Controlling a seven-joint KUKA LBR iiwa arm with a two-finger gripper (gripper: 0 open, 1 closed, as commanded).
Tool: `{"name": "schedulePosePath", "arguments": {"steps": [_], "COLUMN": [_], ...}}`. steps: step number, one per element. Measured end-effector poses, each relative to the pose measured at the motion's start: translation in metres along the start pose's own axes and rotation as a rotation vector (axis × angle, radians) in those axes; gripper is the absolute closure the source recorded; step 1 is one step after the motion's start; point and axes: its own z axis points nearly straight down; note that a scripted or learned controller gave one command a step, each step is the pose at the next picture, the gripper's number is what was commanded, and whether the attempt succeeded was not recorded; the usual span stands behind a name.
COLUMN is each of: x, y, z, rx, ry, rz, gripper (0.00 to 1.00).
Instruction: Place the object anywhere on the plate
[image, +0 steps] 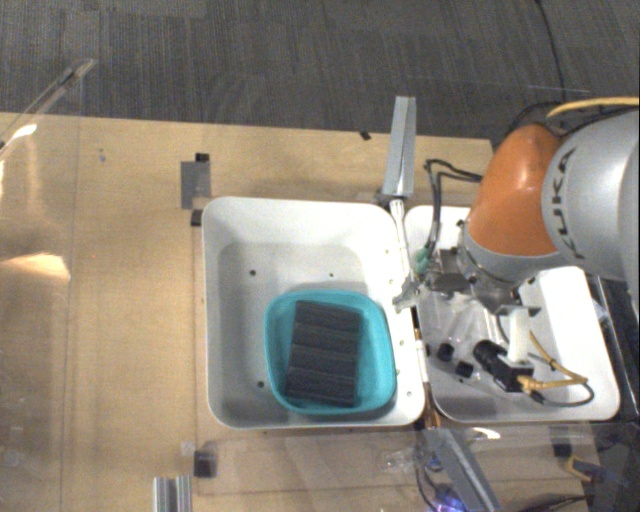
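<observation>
Hovering over right bin (590, 300), grey arm (590, 190) with orange band (510, 200) reaches in from right, wrist low near divide between bins. Pincer (470, 330) largely hidden beneath wrist; grip state cannot be told, nothing seen between its tips. Dark ribbed block (322, 352) well left of pincer, in left bin (230, 300), lying flat on teal plate (378, 350), fully inside rim. Small black fittings and yellow cable (560, 378) just below pincer, over right bin floor. Wooden bench (100, 330) surrounds both bins.
</observation>
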Motion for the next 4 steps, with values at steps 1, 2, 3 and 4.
{"name": "schedulePosePath", "arguments": {"steps": [1, 2, 3, 4], "x": [0.001, -0.08, -0.049, 0.02], "y": [0.002, 0.027, -0.04, -0.019], "z": [-0.011, -0.129, -0.012, 0.0], "rx": [-0.005, -0.007, 0.001, -0.003], "ry": [0.001, -0.004, -0.001, 0.0], "rz": [-0.002, -0.261, -0.282, -0.411], "gripper": [1.0, 1.0, 1.0, 1.0]}}
